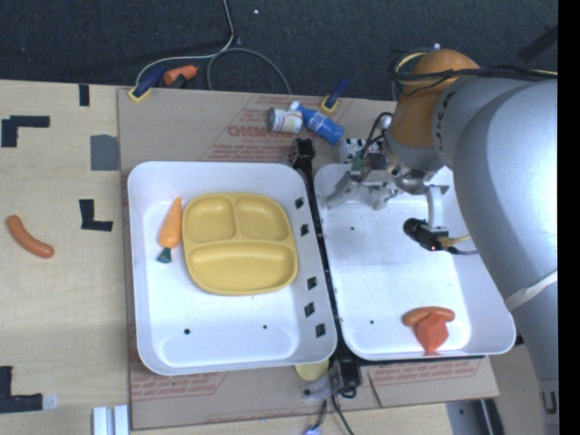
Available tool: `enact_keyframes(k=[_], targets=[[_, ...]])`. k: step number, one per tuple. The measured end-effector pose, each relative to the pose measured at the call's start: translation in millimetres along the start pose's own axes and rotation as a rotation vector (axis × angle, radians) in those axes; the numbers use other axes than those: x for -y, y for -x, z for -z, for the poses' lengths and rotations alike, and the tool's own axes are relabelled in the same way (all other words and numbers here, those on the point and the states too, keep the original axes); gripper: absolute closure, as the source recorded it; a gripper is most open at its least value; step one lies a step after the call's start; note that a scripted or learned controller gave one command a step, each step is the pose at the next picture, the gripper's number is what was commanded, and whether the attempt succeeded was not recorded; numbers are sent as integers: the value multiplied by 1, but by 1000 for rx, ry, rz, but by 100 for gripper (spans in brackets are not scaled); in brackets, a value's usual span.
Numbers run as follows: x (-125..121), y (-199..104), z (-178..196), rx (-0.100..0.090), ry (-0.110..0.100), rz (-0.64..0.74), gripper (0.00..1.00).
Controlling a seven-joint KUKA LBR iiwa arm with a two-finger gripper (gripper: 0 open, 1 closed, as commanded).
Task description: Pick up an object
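In the right bin [390, 270], near the front right corner, lies an orange and red toy food piece [429, 326]. The left bin [149, 315] holds a yellow divided plate [240, 243], and a toy carrot [169, 225] lies just left of the plate. My gripper [364, 188] hangs low over the far left part of the right bin, well apart from the orange and red piece. Nothing shows in it.
A black divider [313, 243] runs between the two bins. Behind the bins lie a blue and white bottle [305, 120] and an orange-handled clamp [168, 77]. An orange toy sausage [29, 236] rests on the bench far left. The arm's grey body [507, 179] covers the right bin's far right side.
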State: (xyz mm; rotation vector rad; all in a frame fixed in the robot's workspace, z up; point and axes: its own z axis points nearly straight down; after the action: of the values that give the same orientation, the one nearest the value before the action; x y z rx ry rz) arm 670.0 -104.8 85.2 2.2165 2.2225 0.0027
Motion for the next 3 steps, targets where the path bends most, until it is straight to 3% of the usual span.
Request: enact_keyframes(k=[1, 2, 3], targets=[[1, 0, 11, 2, 0, 1, 100], [32, -89, 106, -5, 5, 7, 100], [48, -164, 99, -3, -6, 6, 100]])
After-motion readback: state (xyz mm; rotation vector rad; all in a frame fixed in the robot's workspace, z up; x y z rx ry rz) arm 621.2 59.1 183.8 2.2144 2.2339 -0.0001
